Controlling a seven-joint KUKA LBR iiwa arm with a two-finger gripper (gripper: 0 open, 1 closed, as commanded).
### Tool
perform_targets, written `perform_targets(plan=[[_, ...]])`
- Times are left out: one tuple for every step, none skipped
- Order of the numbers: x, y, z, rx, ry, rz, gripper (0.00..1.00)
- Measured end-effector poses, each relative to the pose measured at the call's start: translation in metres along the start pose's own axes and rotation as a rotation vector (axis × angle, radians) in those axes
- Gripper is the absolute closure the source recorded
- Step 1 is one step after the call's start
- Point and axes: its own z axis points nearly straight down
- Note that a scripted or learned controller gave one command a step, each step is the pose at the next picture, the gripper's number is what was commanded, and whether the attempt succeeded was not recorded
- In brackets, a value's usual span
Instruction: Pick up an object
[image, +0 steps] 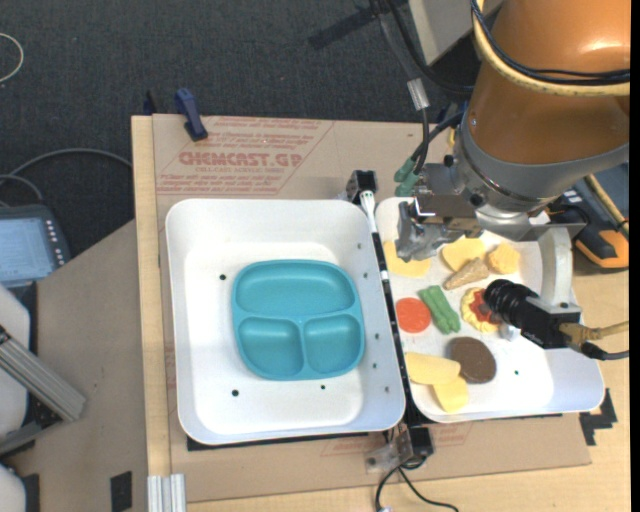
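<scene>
My gripper (413, 243) hangs low over the far left corner of the right bin (575, 385), just above a flat yellow piece (404, 266). Close by lie a pale yellow wedge (462, 250), a tan wedge (467, 272) and a yellow round piece (504, 259). Toward the middle of the bin sit an orange-red disc (413, 315) and a green bean pod (438, 308). Nearer the front are a brown oval (471, 359) and two yellow pieces (432, 368), (451, 395). A red and yellow item (480, 312) is partly hidden by robot parts. Nothing shows in the gripper's hold.
The left bin (190, 300) holds a teal divided plate (296, 318). A black clip (362, 185) sits at the far end of the wall between the bins. The arm's big orange and grey body (550, 90) covers the right bin's far side.
</scene>
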Motion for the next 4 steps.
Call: perform_targets(plan=[[-0.097, 0.017, 0.097, 0.012, -0.001, 0.012, 1.0], [0.024, -0.002, 0.043, -0.001, 0.005, -0.009, 1.0], [-0.029, -0.001, 0.036, 0.0, 0.001, 0.007, 1.0], [-0.083, 0.014, 0.117, 0.013, 0.0, 0.009, 1.0]])
